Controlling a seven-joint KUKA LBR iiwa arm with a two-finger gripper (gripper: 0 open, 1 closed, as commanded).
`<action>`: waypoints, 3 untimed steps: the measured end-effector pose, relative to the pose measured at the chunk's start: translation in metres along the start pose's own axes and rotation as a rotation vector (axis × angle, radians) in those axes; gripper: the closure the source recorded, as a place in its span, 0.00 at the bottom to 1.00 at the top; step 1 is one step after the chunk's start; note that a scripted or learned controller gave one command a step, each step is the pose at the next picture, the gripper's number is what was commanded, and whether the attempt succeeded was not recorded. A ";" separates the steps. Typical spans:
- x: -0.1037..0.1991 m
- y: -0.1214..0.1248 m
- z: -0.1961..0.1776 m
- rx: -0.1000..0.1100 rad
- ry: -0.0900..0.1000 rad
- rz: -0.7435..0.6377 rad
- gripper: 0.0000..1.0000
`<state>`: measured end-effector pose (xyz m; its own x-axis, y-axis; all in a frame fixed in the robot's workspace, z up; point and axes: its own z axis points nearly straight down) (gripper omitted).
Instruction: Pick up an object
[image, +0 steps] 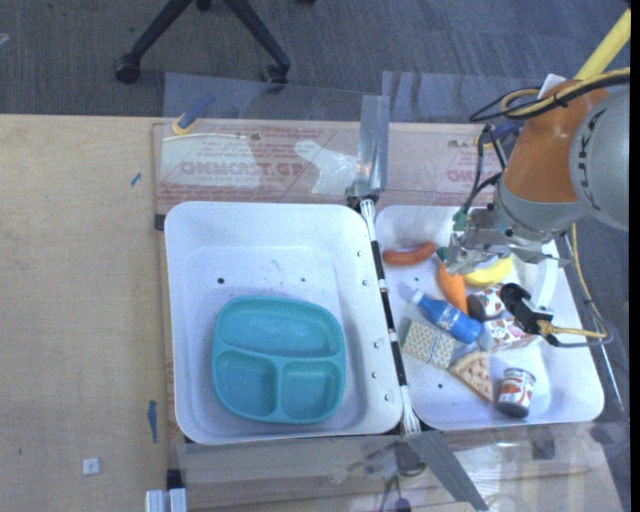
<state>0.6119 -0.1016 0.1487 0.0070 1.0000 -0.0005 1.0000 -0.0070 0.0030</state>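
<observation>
Toward the lower edge of the frame, two white bins sit side by side on the worktop (70, 300).

Lower left, the left bin (190, 240) holds a teal divided plate (279, 360). Lower right, the right bin (590, 395) carries a small can (514, 391), a pizza slice (473, 373), a patterned cracker packet (429, 344) and a blue bottle (447, 317). Farther up lie a carrot (453, 288), a sausage (408, 254) and a banana (487, 271). The gripper (470, 250) hangs over the banana and carrot; whether its jaws are released or clenched I cannot tell.

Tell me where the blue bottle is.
The blue bottle lies in the right bin, near its left-centre, between the carrot above it and the checkered cracker below it.
</observation>
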 end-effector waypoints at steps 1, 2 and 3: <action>0.009 0.033 0.060 -0.006 -0.002 -0.006 1.00; 0.009 0.032 0.061 -0.004 -0.002 -0.006 0.00; 0.009 0.054 0.062 0.008 0.000 -0.012 0.00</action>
<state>0.6664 -0.0933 0.0867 -0.0046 1.0000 -0.0003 1.0000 0.0046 -0.0048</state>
